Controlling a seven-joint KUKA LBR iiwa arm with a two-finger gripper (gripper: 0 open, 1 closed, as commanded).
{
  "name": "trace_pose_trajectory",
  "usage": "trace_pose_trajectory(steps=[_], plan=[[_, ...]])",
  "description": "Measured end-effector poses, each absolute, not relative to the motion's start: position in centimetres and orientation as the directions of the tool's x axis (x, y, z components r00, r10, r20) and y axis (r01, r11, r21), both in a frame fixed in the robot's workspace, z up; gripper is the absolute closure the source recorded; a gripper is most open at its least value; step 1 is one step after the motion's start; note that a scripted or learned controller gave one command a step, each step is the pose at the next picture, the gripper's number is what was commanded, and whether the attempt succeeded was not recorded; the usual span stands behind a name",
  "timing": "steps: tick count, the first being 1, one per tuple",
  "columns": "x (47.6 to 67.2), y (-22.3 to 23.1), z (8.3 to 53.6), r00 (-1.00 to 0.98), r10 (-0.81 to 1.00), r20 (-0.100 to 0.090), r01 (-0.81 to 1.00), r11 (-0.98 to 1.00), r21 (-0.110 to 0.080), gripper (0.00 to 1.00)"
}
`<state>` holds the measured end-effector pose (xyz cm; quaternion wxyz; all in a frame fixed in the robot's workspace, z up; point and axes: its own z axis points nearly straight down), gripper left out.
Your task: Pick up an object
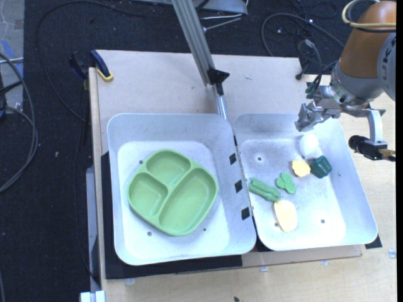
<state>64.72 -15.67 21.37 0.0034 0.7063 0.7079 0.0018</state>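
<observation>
White and rounded, a small smooth lump point(308, 145) lay in the right-hand shallow white bin point(352, 222) on the worktop, just below and beside the claw point(306, 119); whether that claw was spread or pressed together I couldn't tell.

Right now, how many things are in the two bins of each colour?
Green: 4, the divided plate, long piece, small light green piece, dark green piece
Yellow: 2, small piece, pale piece
White: 1, round piece
Total: 7
</observation>
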Motion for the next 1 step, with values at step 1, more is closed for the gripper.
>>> trace_pose_trajectory(steps=[1], plan=[[63.9, -16.04, 26.69, 0.0, 1.0, -0.003, 1.0, 0.0, 0.008, 1.0]])
